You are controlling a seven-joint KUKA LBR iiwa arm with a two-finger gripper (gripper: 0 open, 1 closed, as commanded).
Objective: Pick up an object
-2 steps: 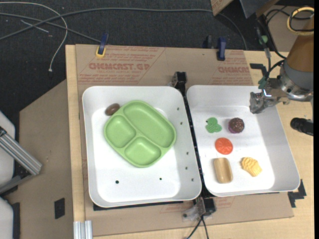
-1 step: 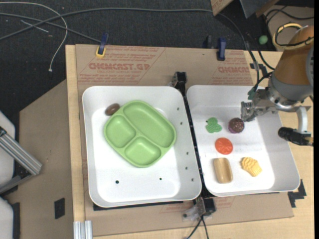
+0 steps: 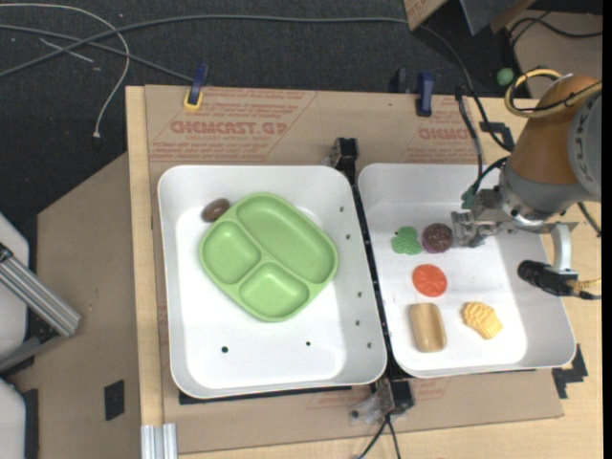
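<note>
On the wooden bench (image 3: 143, 256) sit 2 shallow white bins side by side. Left white bin (image 3: 182, 352) holds a light green plastic divided tray (image 3: 270, 254) with 3 compartments, lying at a slant near the bin's middle, and a small brown oval piece (image 3: 215, 209) just beside the tray's upper left corner.

Right white bin (image 3: 540, 338) carries 5 small toy foods. A green leafy piece (image 3: 405, 241) and a dark maroon round piece (image 3: 438, 237) lie next to each other in the upper part. Below them rests a red round tomato-like piece (image 3: 429, 280). Nearer the front edge lie a tan bread-shaped block (image 3: 428, 326) and a yellow ridged piece (image 3: 483, 318), a little apart.

Grey arm with its orange band (image 3: 550, 137) reaches in from the right, and its two-finger gripper (image 3: 469, 226) sits low over the right bin, just beside the maroon piece on its right side. Whether the claw stands wide or narrow cannot be told, and no item is seen held in it.
</note>
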